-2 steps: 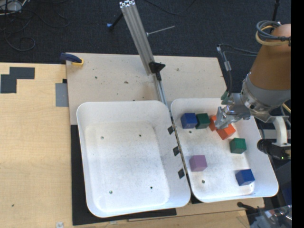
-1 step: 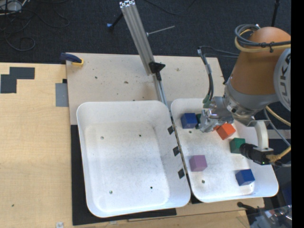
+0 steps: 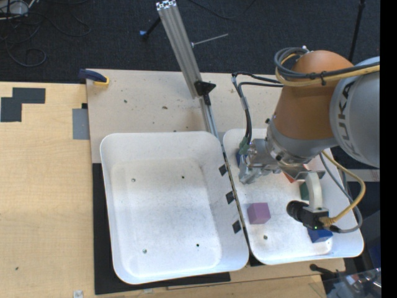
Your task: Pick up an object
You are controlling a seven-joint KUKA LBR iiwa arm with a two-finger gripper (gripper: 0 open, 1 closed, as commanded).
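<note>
Left bin (image 3: 124,166): bare white floor, nothing for me there.

Right bin (image 3: 273,253): my hand (image 3: 248,169) hangs over its upper left part; its opening I cannot tell.

Purple cube (image 3: 258,213): on the bin floor just below my hand, near the divider. Risk: descending off-centre, I nudge it against the wall.

Farther right: small items partly hidden by my arm; snagging the cable is possible.

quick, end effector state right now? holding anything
End effector: over the right bin, above the purple cube; open or closed cannot be told.
</note>
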